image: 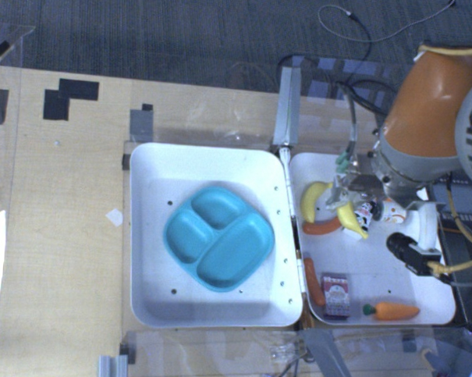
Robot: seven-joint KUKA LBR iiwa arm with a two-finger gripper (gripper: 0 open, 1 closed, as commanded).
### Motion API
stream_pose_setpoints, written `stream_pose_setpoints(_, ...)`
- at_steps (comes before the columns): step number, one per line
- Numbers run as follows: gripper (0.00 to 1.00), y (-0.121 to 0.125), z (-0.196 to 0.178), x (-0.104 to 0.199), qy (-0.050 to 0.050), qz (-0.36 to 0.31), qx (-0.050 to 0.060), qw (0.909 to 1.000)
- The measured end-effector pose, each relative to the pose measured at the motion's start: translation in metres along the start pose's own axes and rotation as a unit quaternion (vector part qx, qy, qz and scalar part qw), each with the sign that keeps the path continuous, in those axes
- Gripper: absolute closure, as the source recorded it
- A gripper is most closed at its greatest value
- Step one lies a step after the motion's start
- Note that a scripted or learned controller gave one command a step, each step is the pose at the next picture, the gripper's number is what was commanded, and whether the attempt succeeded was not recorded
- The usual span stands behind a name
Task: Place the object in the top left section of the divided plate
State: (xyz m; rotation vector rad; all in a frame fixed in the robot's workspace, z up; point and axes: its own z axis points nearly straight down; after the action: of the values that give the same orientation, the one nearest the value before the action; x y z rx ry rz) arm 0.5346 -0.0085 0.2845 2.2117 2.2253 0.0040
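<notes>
A blue divided plate (218, 238) with three sections lies tilted in the left bin (149, 297), and nothing is on it. My gripper (353, 190) hangs low over the upper part of the right bin (442, 306), under the orange wrist band. Directly below it lies a small yellow banana (351, 219), and I cannot see whether the two touch. A second yellow banana (313, 199) rests against the bin's left wall. An orange-red sausage (321, 227) lies beneath both bananas.
Along the right bin's front edge lie another sausage (313, 279), a small red box (337, 294) and a carrot (395, 311). A black part with cables (410, 253) reaches in at the right. A metal divider (285, 108) separates the bins.
</notes>
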Motion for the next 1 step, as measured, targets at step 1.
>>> stream_pose_setpoints(1,1.00,-0.0392,0.1004,0.0176,0.001,0.170,0.002,0.9854)
